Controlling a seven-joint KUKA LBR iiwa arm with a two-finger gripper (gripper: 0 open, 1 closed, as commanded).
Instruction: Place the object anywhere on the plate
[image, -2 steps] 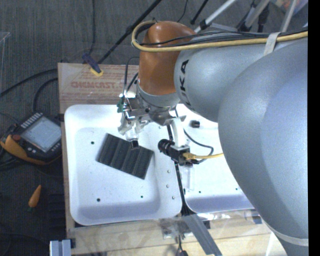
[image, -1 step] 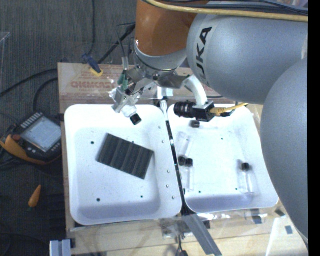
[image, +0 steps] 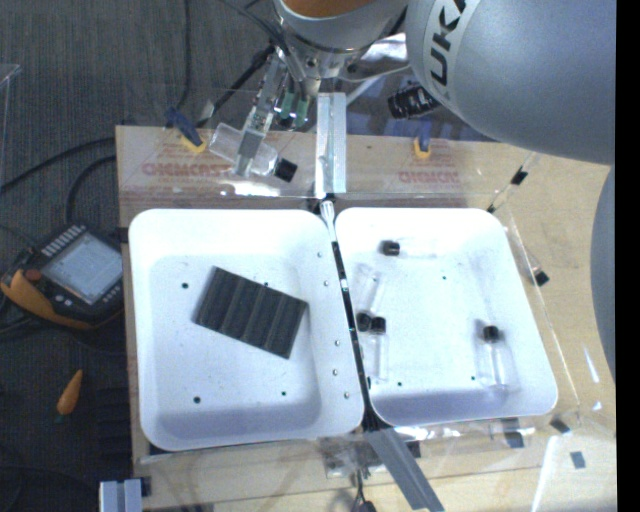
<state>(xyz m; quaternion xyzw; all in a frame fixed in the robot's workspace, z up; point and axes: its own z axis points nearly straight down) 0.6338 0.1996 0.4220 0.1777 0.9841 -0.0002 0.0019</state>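
The plate (image: 250, 312) is a dark grey ribbed rectangle lying at a slant in the left bin (image: 160, 400). My gripper (image: 259, 138) hangs high above the back edge of the left bin, beyond the plate. It is shut on a clear vial (image: 247, 150), whose black cap (image: 285, 170) points right. Three more clear vials with black caps lie in the right bin (image: 520, 400): one at the back (image: 390, 247), one beside the divider (image: 372, 323) and one at the right (image: 490, 345).
A metal rail (image: 331, 145) runs back from the divider between the bins. A handheld control pendant (image: 75, 272) lies left of the bench with cables. Yellow clamps (image: 186, 130) sit on the back board.
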